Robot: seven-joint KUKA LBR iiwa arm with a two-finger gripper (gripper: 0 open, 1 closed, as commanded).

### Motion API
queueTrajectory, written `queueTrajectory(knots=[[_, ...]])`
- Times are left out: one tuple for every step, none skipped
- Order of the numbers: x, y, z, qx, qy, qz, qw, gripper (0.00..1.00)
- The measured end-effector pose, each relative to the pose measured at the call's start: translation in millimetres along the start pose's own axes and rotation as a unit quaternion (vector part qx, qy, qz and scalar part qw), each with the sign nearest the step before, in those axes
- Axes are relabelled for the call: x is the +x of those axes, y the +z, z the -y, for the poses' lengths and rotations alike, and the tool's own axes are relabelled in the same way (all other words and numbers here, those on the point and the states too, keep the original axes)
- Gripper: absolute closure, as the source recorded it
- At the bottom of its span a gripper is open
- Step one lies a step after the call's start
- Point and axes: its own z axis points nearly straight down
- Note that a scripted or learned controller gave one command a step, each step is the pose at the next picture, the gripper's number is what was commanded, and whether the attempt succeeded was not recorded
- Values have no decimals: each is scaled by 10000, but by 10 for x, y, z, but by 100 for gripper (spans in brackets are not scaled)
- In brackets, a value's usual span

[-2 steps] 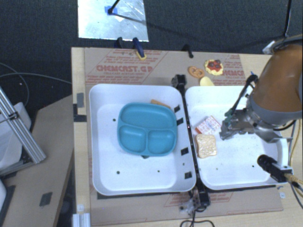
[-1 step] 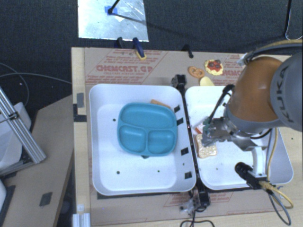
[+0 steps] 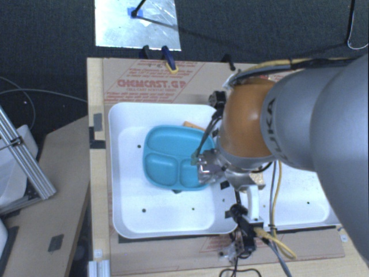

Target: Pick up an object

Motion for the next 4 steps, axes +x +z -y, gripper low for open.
queueTrajectory(knots=[[58,1002,5,-54,74,22,10000,100],[488,950,-769,-28,38,11,10000,100],[838,953,-1630,-48,39,4,10000,100],[1317,-650,-1644,-113,23,-24,9999,100]])
